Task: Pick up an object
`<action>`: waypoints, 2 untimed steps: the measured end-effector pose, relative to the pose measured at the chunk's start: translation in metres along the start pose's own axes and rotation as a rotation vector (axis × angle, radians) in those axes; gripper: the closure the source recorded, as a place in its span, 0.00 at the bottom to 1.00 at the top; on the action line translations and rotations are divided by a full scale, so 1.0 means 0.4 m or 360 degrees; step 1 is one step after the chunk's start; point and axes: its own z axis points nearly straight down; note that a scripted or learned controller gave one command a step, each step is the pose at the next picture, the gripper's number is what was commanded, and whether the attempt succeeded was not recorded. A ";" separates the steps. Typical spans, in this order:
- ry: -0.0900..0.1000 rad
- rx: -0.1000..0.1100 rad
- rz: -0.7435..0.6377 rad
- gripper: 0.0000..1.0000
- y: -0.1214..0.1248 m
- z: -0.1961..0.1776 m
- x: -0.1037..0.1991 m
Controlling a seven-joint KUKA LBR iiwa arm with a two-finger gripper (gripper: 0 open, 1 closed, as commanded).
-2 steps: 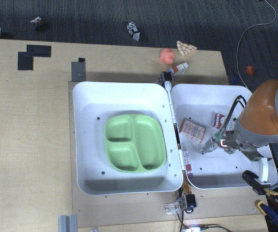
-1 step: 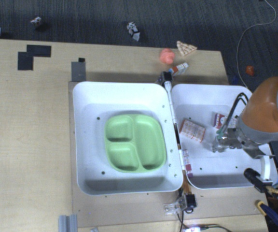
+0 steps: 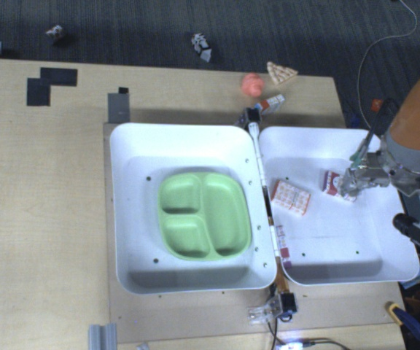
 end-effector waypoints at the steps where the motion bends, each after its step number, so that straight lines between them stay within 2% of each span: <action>1: 0.0001 0.0002 0.0000 0.00 -0.001 0.001 0.001; 2: 0.0003 -0.0007 -0.0002 0.00 0.040 0.184 0.042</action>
